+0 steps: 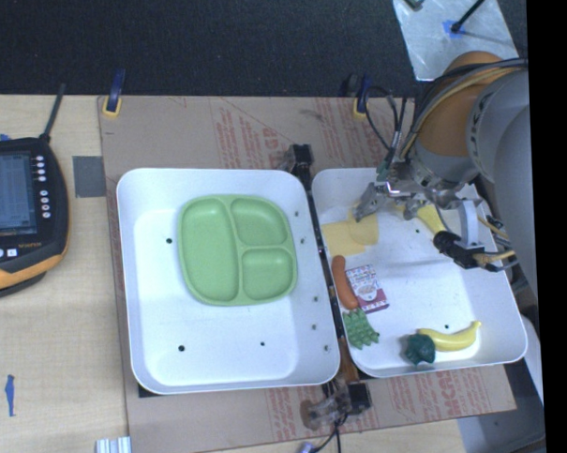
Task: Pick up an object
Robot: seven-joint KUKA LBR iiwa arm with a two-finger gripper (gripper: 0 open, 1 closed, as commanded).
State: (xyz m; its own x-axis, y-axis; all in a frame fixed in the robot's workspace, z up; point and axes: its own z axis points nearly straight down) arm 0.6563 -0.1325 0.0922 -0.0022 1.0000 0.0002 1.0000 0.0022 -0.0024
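Nearest me, front of the right bin [496,357]: a green leafy toy [361,328], then dark broccoli [421,349] touching a banana [450,337]. Left of that bin, the other bin [145,274] holds a green divided plate [237,248]. Inside the right bin's left side, a sausage [342,280] and a red-white packet [366,288]. At its back, a yellow slice [350,233] w/ the gripper [372,204] over it; jaws' state I can't tell.
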